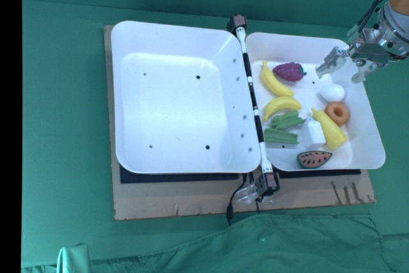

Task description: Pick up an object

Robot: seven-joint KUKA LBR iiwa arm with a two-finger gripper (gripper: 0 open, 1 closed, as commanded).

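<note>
The right bin (pixel 367 153) holds several toy foods: two yellow bananas (pixel 271 80) (pixel 281 105), purple grapes (pixel 289 71), a white egg (pixel 332 93), a brown doughnut (pixel 337 113), a yellow squeeze bottle (pixel 330 128), a white block (pixel 313 133), green beans (pixel 285 119) (pixel 281 136) and a watermelon slice (pixel 314 159). My gripper (pixel 346 69) hangs over the bin's far right part, above and just beyond the egg. Its two fingers stand apart with nothing between them.
The left bin (pixel 179 105) lies beside the right one, with a black-and-white divider bar (pixel 252 102) running between them. Both rest on a cardboard sheet (pixel 192 204) on green cloth. The arm's wrist (pixel 390 32) comes in from the upper right.
</note>
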